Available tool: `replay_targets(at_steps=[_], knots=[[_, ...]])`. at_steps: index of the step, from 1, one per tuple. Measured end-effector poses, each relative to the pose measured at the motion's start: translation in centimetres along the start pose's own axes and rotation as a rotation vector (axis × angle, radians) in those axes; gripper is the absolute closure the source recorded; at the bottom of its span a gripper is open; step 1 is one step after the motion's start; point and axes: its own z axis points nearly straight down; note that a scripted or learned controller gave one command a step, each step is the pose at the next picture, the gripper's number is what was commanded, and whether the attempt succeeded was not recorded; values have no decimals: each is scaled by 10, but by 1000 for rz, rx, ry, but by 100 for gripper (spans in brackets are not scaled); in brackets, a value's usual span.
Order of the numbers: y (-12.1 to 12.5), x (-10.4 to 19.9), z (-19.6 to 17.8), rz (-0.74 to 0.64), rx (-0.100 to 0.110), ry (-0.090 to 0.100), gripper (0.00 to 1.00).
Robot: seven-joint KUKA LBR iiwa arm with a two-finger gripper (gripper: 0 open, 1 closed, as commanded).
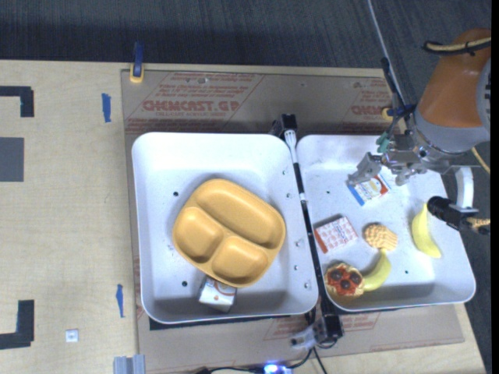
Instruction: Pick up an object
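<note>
**Two white bins, gripper poised over a small packet**

Two shallow white bins sit side by side on a bench, seen from above at a slant. The left bin [148, 209] holds a yellow divided tray [228, 231] lying at an angle, with a small white carton [216, 295] just beside its near edge. The right bin [452, 287] holds the loose items: a small white packet with blue and red print [369, 188] near the far side, a red-and-white sachet [336, 233] towards the middle, a tan round biscuit [381, 237] just beside it, a yellow banana [378, 273] touching a dark red fruit piece [344, 280] at the near edge, and a second banana [424, 232] nearer the right wall.

A grey arm with an orange band reaches in from the right. Its gripper [387, 160] hangs directly over the white packet, fingers spread, one tip at the packet's far-left corner. Nothing sits between the fingers, so nothing is held.

The likely target is that packet. It looks flat and thin, so a good grasp probably means lowering straight down until the fingertips bracket its narrow sides, then closing gently. Closing too high would likely slide off the top face; pressing too hard could push it away towards the bin wall.
</note>
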Motion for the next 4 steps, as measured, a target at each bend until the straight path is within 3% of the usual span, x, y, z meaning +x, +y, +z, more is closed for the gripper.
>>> replay_targets(at_steps=[1, 2, 3, 4], knots=[[-16, 15, 101, 0, -4, 0, 0], [-14, 15, 90, 2, -9, -2, 100], [-14, 15, 90, 2, -9, -2, 0], [-83, -3, 101, 2, -3, -1, 0]])
